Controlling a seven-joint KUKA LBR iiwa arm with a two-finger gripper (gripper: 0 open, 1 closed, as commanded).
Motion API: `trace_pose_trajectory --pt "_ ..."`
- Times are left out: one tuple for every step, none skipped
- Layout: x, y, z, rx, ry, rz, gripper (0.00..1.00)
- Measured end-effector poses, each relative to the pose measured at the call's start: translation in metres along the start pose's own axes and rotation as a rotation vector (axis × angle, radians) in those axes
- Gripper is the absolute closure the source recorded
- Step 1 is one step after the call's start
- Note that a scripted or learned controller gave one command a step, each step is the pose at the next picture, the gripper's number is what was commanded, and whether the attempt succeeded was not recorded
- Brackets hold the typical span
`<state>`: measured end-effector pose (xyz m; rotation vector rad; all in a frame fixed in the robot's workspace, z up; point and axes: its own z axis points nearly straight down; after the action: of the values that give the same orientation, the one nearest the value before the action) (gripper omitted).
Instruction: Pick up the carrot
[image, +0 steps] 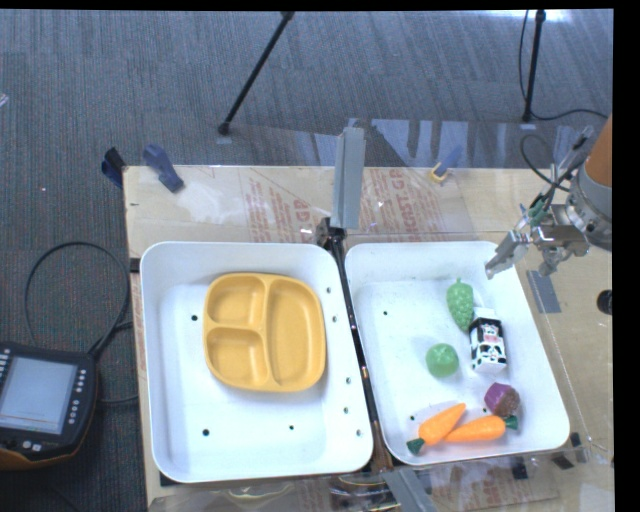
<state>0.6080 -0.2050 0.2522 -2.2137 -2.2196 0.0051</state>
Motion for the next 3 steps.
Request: trace_pose_trajectory --pt "0.000 0.000 0.000 0.000 0.000 0.000 0.00" --pt "-0.004 -0.078 0.060 0.003 0.001 -0.100 0.00" --pt "0.052 -0.135 0.121 0.008 0.004 -0.187 0.00"
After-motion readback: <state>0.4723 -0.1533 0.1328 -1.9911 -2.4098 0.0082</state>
